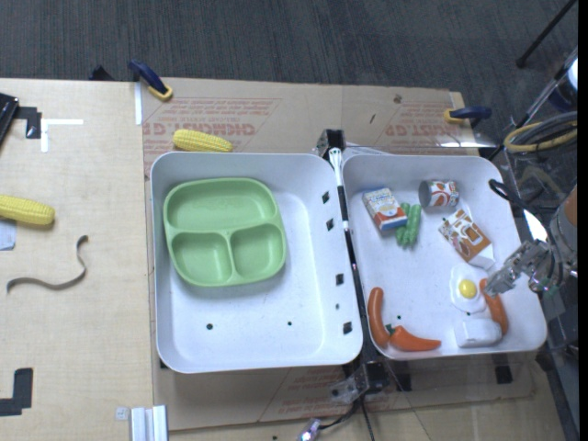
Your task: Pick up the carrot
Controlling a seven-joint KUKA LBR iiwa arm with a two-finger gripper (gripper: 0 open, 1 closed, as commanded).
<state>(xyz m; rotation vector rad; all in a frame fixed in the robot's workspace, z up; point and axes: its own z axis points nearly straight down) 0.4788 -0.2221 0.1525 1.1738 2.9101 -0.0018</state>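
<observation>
Carrot (pixel 415 341): lies in right bin (pixel 524 237), near its front wall.
Axis: roughly left-right, tip pointing right, green end left.
Gripper (pixel 503 281): well right of carrot, above egg (pixel 468 289); grip unclear.

Green divided plate (pixel 223 231) in left bin (pixel 184 338) (corn cob (pixel 201 141) outside).

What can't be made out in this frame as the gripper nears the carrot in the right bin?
- gripper: blurred and small in the camera view; open or shut cannot be told.
- carrot: its green top is too small to make out.
- orange piece under the gripper: partly hidden by the gripper; its kind is unclear.
- small carton and can: labels too small to read.
- arm: cut off by the right edge.
</observation>
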